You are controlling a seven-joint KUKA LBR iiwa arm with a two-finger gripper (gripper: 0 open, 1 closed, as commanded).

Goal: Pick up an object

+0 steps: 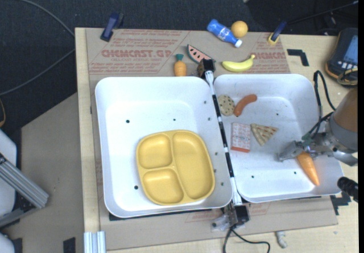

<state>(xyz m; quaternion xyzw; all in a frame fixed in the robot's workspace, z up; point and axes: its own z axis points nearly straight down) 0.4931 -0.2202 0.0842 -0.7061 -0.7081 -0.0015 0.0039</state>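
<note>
Gripper [300, 152] down low in the right bin [278, 84], right beside a toy carrot [309, 168]. Grey metal fingers [287, 154] poking out just left of the carrot's blunt top end; carrot lying flat on the bin floor, tip pointing toward the near-right corner. Open or closed? Can't tell, too small and partly hidden by the wrist. Carrot not visibly between the fingers, so no claim of a hold.

Handling, as a guess: prob. hard plastic, light, stiff, smooth and a bit slippery; tapered, so likely to squirt out if pinched near the tip. Best bet looks like across the thick upper half, fingers square to its length.

Containers now. Same bin, left of the carrot: triangular sandwich wedge [263, 132], pink wafer-like block [240, 137] further left. Well beyond the carrot, toward the far-left corner: sausage [245, 104] and a round cookie [226, 104] side by side. Left bin [114, 98], far left of the carrot: one yellow three-compartment plate [174, 165], compartments bare. On the bench past the bins: banana [238, 63], small carrot [180, 67], watermelon slice [195, 53], blue bottle [223, 32], orange [239, 28].
</note>
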